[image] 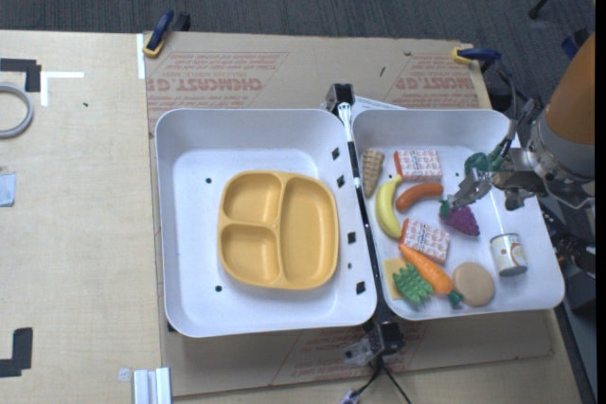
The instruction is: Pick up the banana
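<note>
A wooden table [76, 232] is carrying two white bins side by side on brown cardboard. A yellow divided tray [280, 230] is lying in the left bin [180, 203]. The banana [387, 208] is lying in the right bin [535, 284], near its left wall, just beside an orange sausage [419, 195]. The gripper [468, 196] is hovering above purple grapes [462, 219], its fingers spread apart, grasping nothing.
</note>
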`<state>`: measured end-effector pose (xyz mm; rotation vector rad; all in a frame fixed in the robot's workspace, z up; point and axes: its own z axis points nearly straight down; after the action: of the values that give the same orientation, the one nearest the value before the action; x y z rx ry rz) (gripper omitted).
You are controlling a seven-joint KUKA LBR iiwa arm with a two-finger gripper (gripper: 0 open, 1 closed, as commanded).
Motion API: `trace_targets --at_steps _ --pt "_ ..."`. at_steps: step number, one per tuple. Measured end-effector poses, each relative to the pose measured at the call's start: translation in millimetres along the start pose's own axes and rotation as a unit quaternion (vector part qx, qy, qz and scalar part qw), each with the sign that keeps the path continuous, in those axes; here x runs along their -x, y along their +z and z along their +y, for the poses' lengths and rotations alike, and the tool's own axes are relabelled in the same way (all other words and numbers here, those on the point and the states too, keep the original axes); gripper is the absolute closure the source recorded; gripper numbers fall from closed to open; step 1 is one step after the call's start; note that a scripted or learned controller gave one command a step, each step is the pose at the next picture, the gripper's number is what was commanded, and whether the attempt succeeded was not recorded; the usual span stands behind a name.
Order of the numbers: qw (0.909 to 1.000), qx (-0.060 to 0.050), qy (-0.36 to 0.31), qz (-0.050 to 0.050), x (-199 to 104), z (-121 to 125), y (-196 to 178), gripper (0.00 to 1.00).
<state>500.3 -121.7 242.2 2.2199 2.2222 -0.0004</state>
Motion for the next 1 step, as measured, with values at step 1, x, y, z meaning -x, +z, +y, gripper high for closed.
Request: trace_targets --at_steps 1 --pt "0.9999 -0.001 -0.015 0.000 -85.1 -22.4 45.1 0.00"
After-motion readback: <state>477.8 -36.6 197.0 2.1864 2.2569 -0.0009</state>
